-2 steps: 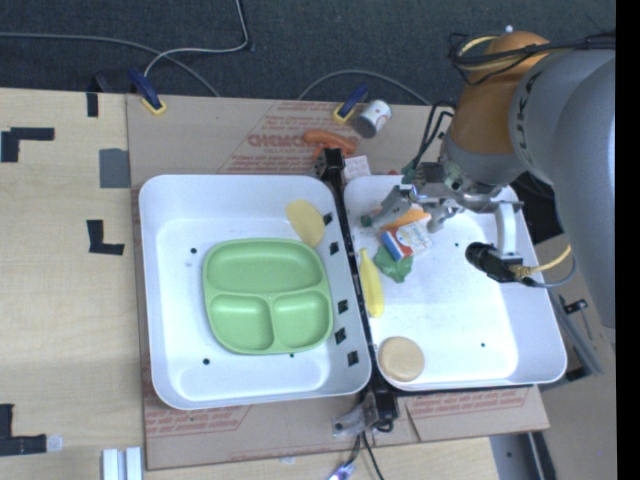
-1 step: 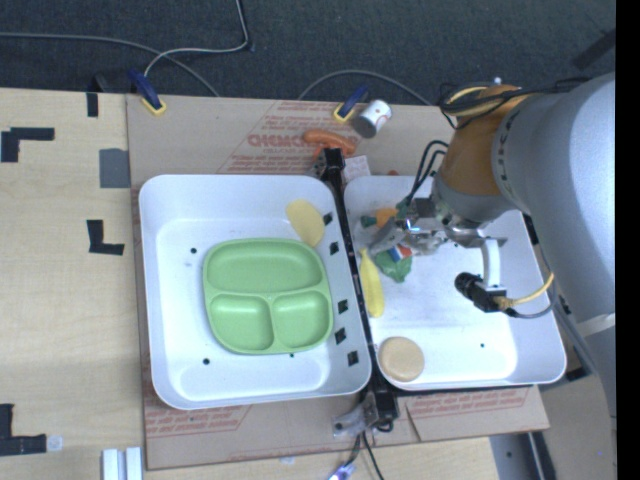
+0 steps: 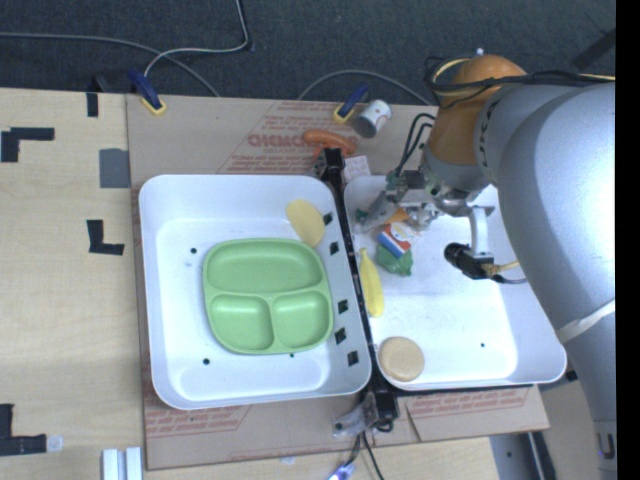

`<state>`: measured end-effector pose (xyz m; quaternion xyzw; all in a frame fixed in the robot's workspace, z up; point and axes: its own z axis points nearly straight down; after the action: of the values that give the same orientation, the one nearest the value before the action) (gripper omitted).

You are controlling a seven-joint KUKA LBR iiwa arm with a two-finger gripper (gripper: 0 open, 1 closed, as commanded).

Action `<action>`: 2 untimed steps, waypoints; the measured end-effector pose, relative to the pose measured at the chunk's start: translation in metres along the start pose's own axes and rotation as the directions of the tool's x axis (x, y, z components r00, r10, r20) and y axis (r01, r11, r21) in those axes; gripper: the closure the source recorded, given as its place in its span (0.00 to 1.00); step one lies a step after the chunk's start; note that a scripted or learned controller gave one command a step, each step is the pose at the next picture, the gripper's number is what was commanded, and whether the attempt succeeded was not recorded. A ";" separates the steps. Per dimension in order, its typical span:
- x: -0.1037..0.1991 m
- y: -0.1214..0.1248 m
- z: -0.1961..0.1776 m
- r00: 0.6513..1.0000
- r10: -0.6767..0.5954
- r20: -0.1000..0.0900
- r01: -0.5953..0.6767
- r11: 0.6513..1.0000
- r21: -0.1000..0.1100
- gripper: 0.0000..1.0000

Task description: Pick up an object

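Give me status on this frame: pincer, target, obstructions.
Pincer low over right bin's far end, grip unreadable. Multicolored block just beneath, not confirmed held. Yellow banana lies close by.

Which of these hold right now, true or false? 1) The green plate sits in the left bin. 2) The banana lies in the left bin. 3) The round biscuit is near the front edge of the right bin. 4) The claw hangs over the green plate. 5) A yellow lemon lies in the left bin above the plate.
1) True: the green plate lies in the left bin.
2) False: the banana lies in the right bin, along its left wall.
3) True: the round biscuit sits there.
4) False: the claw is over the right bin's far end, by a small colourful toy.
5) True: the lemon lies there.
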<state>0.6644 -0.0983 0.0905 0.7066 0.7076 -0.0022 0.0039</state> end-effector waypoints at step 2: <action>-0.006 0.004 0.001 1.000 -0.002 -0.002 0.002 1.000 0.010 0.00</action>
<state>0.6681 -0.1039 0.0894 0.7059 0.7083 -0.0052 -0.0001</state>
